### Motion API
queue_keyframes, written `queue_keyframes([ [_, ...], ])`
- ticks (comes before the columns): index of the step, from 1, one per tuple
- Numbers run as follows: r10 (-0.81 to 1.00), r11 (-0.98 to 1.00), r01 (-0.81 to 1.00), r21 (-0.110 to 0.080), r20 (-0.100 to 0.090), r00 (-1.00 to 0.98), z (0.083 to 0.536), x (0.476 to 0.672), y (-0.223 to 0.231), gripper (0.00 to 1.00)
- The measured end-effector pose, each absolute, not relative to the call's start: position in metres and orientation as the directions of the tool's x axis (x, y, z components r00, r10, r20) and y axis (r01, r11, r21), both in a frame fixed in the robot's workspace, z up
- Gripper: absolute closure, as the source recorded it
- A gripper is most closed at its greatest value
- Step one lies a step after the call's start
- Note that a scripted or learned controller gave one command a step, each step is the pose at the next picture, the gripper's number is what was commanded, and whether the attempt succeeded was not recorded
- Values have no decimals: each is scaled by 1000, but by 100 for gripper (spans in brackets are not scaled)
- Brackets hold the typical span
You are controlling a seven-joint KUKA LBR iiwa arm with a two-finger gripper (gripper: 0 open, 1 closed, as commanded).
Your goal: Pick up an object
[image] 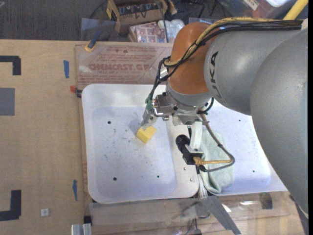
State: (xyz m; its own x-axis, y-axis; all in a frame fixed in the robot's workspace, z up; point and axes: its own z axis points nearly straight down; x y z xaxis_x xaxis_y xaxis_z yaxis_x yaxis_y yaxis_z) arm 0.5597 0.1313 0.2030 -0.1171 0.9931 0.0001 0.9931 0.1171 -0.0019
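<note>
A small yellow block (146,134) lies in the left white bin (105,151), near its middle right. My gripper (146,117) hangs just above the block's upper edge, reaching down from the orange-banded wrist. From this slant I cannot make out whether it touches the block. The arm's grey body covers much of the right side of the view.
A pale green cloth (216,173) lies crumpled in the right bin (249,151), near the divider and the front rim. A clear plastic sheet with red print (117,67) lies on the bench behind the bins. Boxes and clutter stand beyond the bench's far edge.
</note>
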Motion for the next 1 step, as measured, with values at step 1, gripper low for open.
queue_keyframes([
  [1,993,117,993,-1,0,-117,203,560,131,0],
])
